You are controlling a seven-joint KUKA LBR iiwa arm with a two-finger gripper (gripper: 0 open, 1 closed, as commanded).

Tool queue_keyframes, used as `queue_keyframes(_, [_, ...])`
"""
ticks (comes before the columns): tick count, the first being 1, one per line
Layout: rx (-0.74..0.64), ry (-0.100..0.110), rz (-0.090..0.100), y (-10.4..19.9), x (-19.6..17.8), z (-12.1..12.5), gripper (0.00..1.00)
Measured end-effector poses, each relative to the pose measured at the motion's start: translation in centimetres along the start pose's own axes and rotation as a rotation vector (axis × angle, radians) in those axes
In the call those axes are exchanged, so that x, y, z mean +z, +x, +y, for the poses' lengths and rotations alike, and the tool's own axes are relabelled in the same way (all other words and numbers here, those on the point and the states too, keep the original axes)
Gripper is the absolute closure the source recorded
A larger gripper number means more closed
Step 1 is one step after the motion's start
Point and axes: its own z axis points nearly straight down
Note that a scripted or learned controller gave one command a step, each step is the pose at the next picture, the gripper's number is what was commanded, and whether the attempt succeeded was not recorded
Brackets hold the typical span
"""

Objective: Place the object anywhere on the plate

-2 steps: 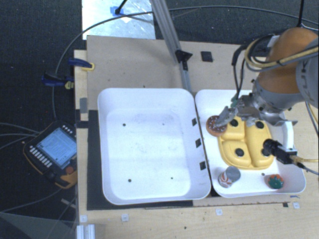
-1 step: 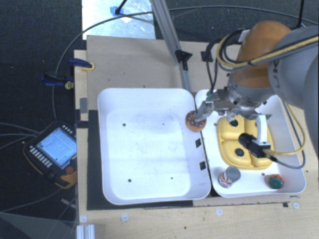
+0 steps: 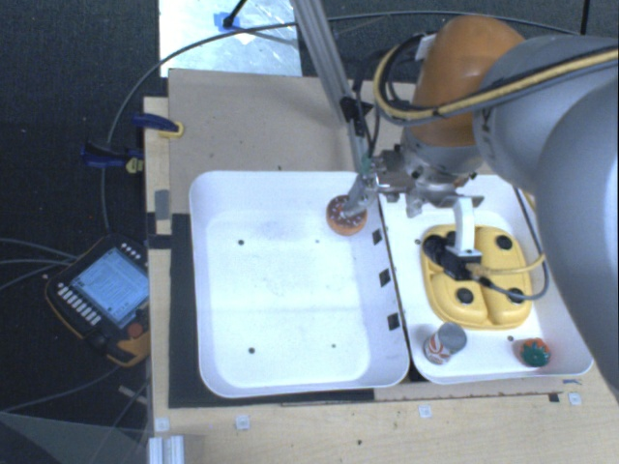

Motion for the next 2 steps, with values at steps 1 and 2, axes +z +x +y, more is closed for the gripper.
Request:
queue_keyframes(1, [-0.001,0.0,0.001,6.0,-0.7,2.1,1.0])
queue_keyframes(2, [0.002,0.001,0.0,9.7,-1.1,3.1,1.0])
